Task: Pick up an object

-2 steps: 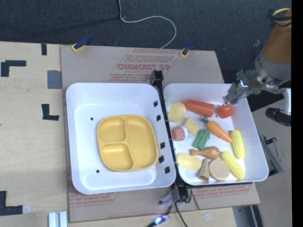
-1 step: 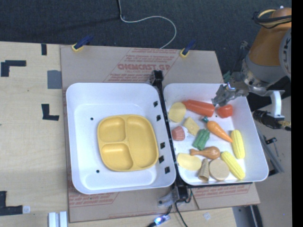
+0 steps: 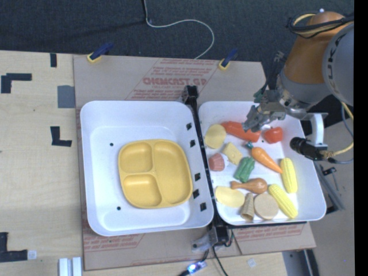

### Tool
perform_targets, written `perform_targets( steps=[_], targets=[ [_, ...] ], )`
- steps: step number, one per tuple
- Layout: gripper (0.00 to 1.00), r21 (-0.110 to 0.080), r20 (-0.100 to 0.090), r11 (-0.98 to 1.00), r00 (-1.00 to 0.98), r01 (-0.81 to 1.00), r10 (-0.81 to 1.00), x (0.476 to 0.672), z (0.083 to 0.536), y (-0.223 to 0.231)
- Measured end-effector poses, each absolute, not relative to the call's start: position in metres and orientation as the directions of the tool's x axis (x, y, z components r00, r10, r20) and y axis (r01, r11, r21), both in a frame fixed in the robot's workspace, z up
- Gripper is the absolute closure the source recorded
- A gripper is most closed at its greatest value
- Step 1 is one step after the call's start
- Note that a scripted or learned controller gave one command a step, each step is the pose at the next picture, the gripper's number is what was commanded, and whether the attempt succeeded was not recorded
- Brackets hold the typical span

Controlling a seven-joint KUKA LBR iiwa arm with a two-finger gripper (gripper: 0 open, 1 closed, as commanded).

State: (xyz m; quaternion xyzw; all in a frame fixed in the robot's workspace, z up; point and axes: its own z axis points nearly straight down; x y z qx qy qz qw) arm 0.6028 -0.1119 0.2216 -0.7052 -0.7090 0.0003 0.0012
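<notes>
We take the yellow divided tray (image 3: 154,173) as our landmark; it lies in the left bin (image 3: 95,117), a smooth plastic plate with three rounded compartments. White floor shows all round it inside the bin's raised rim, widest above it and to its left.

Right of the tray, past the dark clipped seam where the bins meet, the right bin (image 3: 313,209) is crowded with toy food. Nearest the tray are a pale yellow round piece (image 3: 215,135), a small pink piece (image 3: 217,163) and a pale wedge (image 3: 233,153). Farther right lie a green pepper-like piece (image 3: 245,169), an orange carrot (image 3: 265,157) pointing down and right, and two knobbly yellow corn cobs (image 3: 288,175) near the bin's right rim. Toward the lower rim sit a brown drumstick shape (image 3: 251,185), a pale lemon-like piece (image 3: 229,197) and a tan disc (image 3: 266,206).

The gripper (image 3: 254,123) hangs over the upper part of the right bin, well to the tray's right, directly above a long red-orange piece (image 3: 237,130), with a red tomato-like piece (image 3: 273,134) just beside it. We cannot tell how the jaws stand, or whether they touch anything.

Little bare floor is left there, mostly along the upper rim.
</notes>
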Motion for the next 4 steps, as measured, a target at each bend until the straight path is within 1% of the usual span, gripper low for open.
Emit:
perform_targets(
  steps=[1, 3, 4],
  targets=[
    [1.0, -0.004, 0.001, 0.005, -0.005, 1.0, 1.0, 0.582, 0.217, -0.062],
    [1.0, -0.004, 0.002, 0.007, -0.007, 1.0, 1.0, 0.557, 0.209, 0.052],
    [1.0, 0.0, 0.001, 0.004, -0.004, 1.0, 1.0, 0.563, 0.233, 0.074]
  ],
)
